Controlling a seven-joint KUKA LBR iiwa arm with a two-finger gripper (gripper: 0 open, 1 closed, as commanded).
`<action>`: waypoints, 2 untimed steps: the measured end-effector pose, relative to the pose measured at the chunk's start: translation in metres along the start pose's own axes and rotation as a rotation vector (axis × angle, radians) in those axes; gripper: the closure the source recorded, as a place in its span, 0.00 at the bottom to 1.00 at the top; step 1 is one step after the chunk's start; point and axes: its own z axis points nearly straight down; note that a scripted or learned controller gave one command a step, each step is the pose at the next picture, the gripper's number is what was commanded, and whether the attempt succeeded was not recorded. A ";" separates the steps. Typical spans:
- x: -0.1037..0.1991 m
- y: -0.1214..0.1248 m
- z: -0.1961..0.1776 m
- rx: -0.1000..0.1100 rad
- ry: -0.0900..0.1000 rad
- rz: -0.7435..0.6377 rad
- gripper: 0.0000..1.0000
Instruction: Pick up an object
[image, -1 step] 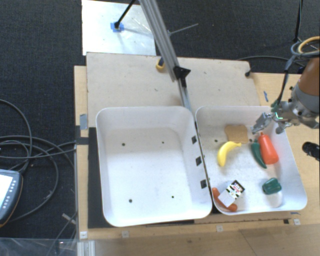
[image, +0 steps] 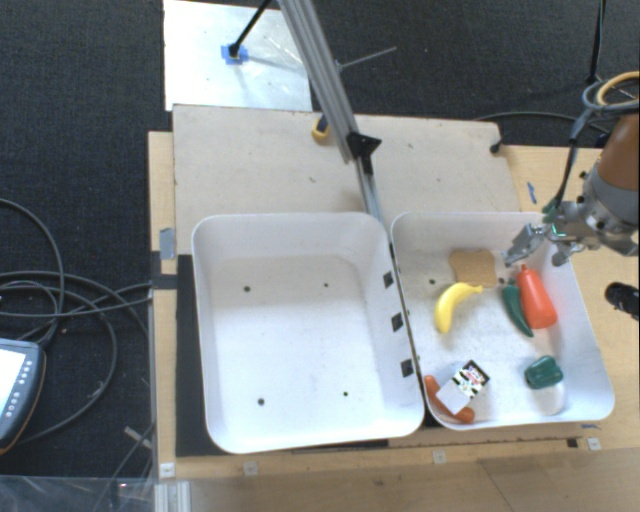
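Nothing is yet held: the hand (image: 541, 247), fingers apart, is poised at twelve o'clock of the orange bottle (image: 535, 297); grasping remains.

The grey arm reaches in from the right (orange band showing), its gripper (image: 540, 246) spread open, holding nothing.

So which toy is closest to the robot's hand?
The orange carrot. It lies just below the hand, nearer than the yellow banana or tan cracker.
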 end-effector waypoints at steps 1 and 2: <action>0.008 -0.007 0.050 0.003 0.001 0.003 0.00; 0.006 -0.001 0.106 -0.001 0.011 0.001 0.00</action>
